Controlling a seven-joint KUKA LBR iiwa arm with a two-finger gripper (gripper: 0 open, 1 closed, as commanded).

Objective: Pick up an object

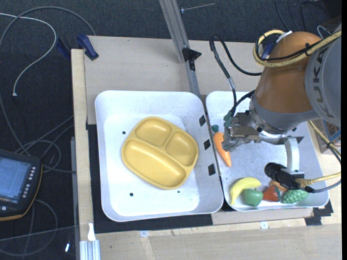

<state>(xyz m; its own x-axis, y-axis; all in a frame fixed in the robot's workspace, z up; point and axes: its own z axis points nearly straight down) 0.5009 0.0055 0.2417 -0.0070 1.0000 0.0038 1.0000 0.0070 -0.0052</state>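
One carrot (222, 149): orange, lying in the right bin (246, 164) by its left wall, with the thin end pointing toward the front.
Pincer: the gripper (234, 135) is low in the right bin, just beside the carrot. I cannot tell how far open it is, or if it touches the carrot or has hold of anything.
Arm (287, 80): grey and orange, coming in from the right, above the right bin.
Other toys: a yellow banana (242, 186), a green apple (252, 197), a small red thing (270, 194) and green grapes (293, 196) sit close together at the front of the right bin.
Left bin (114, 118): white, holding a yellow plate (160, 151) with three parts.
Bench (135, 64): light wood, with both bins side by side, a blue clip (87, 46) at its back left corner and a metal pole (173, 15) at the back.
Room: a dark floor (38, 118) with thin white wires (32, 47), and a hand screen (16, 180) on the left.
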